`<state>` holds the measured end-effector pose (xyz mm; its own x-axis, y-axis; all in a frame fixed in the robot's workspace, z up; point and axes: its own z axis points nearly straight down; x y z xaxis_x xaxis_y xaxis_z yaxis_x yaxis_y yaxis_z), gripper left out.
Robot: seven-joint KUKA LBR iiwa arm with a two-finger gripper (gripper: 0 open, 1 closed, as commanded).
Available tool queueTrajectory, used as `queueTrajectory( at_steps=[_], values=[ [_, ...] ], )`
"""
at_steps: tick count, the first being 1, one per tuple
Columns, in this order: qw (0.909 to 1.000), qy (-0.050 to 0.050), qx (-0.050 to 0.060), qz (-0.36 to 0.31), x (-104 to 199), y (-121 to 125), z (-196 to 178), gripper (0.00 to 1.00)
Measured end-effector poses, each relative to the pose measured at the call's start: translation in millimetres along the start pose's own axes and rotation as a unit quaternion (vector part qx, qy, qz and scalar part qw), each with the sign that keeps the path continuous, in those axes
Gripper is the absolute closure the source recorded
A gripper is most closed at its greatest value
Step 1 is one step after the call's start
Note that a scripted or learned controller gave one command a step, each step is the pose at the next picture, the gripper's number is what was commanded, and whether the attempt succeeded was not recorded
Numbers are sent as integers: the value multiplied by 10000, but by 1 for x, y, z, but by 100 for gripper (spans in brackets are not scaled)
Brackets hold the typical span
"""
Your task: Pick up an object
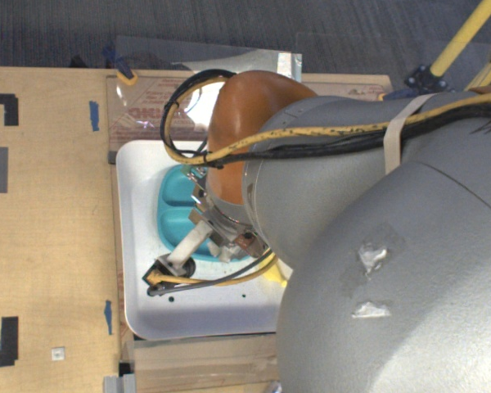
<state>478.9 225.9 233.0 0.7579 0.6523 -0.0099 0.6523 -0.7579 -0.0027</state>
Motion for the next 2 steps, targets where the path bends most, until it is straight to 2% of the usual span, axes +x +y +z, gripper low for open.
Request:
queueTrajectory(
  at_steps=[1, 2],
  values=[
    [9186, 10, -6, -3953, -3, 5, 10, 100],
    [9931, 22, -16, -1173, 1, 0, -12, 100]
  ],
)
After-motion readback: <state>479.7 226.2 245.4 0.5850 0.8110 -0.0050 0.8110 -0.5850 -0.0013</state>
